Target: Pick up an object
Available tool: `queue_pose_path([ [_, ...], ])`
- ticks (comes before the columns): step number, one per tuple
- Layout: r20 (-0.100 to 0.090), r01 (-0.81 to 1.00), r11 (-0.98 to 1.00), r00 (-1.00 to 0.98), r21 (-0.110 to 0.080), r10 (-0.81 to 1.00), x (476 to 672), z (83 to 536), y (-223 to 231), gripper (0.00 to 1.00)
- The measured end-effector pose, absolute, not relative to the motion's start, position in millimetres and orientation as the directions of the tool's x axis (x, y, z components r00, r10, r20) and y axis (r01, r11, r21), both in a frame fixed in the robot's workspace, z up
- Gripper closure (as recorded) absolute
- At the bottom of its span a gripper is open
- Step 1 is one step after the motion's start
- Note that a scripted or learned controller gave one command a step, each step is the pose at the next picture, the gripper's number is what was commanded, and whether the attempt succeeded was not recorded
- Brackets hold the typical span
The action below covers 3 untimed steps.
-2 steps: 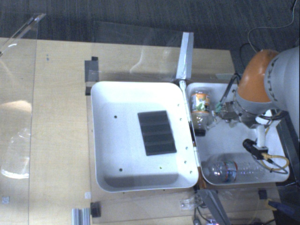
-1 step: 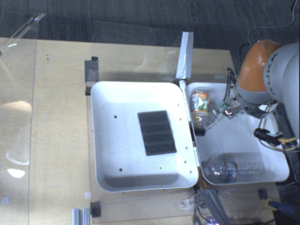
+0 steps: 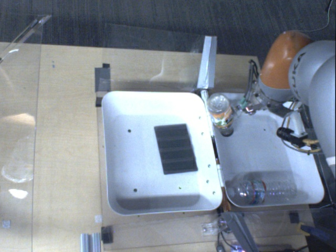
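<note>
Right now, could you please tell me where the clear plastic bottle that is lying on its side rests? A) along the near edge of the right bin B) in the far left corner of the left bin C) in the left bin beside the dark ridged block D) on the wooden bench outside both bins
A: the clear plastic bottle lies on its side along the near edge of the right bin, while the dark ridged block sits in the left bin.

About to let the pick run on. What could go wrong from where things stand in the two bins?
1. The small bottle stands upright against the wall between the bins, so a finger could hit the right bin's rim or tip the bottle.
2. The clear bottle lies on its side by the near rim; being round, it may roll away from a grasp.
3. The dark flat pad in the left bin lies flat, offering little to grip.
</note>
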<state>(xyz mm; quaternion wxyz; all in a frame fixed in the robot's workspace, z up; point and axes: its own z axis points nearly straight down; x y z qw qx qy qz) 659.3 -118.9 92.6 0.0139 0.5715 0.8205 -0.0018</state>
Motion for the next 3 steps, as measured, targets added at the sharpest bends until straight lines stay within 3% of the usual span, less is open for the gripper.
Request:
queue_pose_path([
  [1,-0.004,0.934,0.356,-0.356,0.010,0.934,606.3,89.2,-99.3,0.00],
  [2,-0.005,0.934,0.357,-0.357,0.019,0.934,609.2,101.8,-97.5,1.00],
  [3,-0.002,0.958,0.286,-0.286,0.009,0.958,655.4,187.6,-53.6,1.00],
])
